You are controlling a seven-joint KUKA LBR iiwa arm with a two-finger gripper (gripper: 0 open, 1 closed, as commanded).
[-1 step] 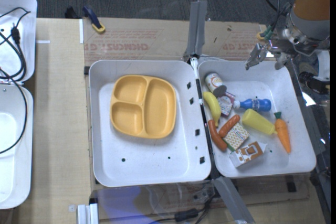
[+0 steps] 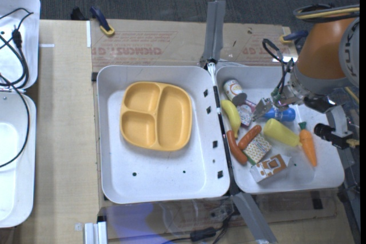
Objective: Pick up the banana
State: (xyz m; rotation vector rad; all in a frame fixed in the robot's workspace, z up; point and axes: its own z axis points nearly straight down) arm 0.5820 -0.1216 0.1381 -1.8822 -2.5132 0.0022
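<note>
Banana (image 2: 231,115) lies at the left edge of the right bin (image 2: 320,179), just above a sausage (image 2: 235,148). I see the gripper (image 2: 266,107) right of it, near but apart; its state I cannot tell.

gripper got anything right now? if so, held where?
Nothing visibly held. The metal two-finger gripper hangs over the right white bin, beside the yellow banana lying at the bin's left side; no object shows between its fingers, and their state can't be told.

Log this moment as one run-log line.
task: pick banana | gripper: over right bin, right of banana | banana: lying in bin, not held | left bin: yellow plate
</note>
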